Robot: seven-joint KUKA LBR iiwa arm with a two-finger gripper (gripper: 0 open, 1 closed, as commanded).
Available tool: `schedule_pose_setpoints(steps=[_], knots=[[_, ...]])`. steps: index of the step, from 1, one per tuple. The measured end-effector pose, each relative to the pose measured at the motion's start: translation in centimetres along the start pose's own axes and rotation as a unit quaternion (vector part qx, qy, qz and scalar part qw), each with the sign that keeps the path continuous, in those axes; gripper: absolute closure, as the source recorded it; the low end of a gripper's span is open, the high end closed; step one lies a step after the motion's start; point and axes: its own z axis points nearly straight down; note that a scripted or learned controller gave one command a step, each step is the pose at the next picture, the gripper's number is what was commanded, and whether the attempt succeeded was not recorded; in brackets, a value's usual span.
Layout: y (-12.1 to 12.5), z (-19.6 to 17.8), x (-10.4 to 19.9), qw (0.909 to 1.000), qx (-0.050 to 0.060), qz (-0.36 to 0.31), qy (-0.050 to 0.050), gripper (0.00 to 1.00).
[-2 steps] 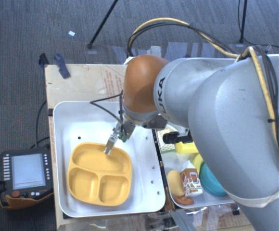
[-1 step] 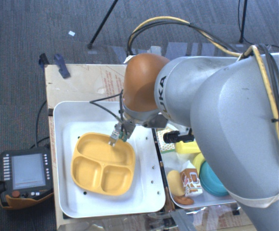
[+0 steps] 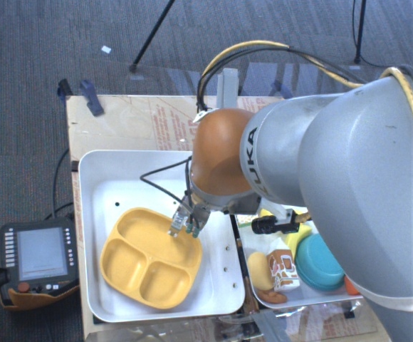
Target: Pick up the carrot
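Yellow divided tray (image 3: pixel 149 266) sits at 7 o'clock in left bin (image 3: pixel 100 184); gripper (image 3: pixel 184 224) hovers over its 2 o'clock rim, finger spread indeterminate, presumably searching for carrot.

Grey arm (image 3: pixel 335 162) with orange band (image 3: pixel 221 155) (black KUKA lettering), yellow and black cables.
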Motion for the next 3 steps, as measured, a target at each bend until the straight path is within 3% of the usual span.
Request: schedule_pose_setpoints(steps=[3], knots=[[-0.1,-2.9,-0.5,1.0,-0.001,0.005,-0.002,1.0]])
